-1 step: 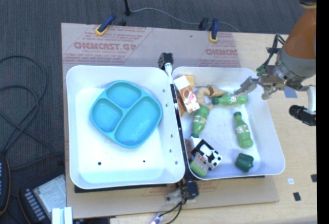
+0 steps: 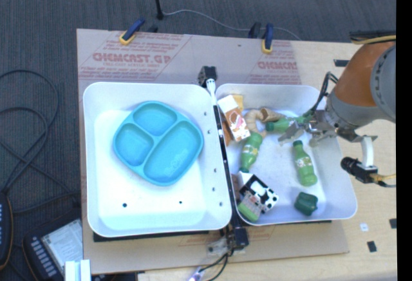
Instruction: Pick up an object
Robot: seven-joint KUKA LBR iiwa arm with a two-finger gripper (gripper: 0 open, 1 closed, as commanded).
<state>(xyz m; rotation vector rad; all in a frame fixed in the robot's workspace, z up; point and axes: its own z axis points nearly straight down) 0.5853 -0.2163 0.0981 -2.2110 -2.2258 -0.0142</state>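
My gripper (image 2: 295, 131) reaches into the right bin (image 2: 335, 173) from the right, low over its upper middle, with its fingers spread open and nothing between them. A small green bottle (image 2: 279, 124) lies just left of the fingertips. A second green bottle (image 2: 304, 165) lies just below them, its cap end pointing up toward the gripper. A third green bottle (image 2: 249, 151) lies further left. A tan and white box (image 2: 233, 120) leans by the bin's left wall.
A black-and-white toy (image 2: 259, 196) and a dark green block (image 2: 306, 203) sit near the right bin's front. Tan pieces (image 2: 261, 115) lie near its back. The left bin (image 2: 103, 199) holds a blue divided plate (image 2: 158, 142). Cables run off the bench at left.
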